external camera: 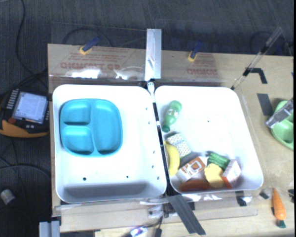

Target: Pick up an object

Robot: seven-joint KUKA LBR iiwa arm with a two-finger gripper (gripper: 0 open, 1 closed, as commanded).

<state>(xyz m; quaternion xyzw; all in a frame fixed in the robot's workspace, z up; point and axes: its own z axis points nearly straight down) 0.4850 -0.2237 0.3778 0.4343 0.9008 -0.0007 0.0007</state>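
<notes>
two shallow white bins sit side by side on the bench: the left bin [64, 181] holds a turquoise divided plate [91, 126] lying flat toward its upper left, and the right bin [222, 112] holds the loose objects. a green bottle [171, 113] lies against the right bin's left wall near the top. lower down, a banana [172, 158] lies along the same wall, touching a checkered packet [180, 144]. along the bottom edge an orange and white carton [193, 169], a yellow block [213, 174], a green item [218, 159] and a small red and white box [232, 172] are crowded together. a carrot [278, 209] lies on the bench outside the bins at lower right. no pincer state can be told
</notes>
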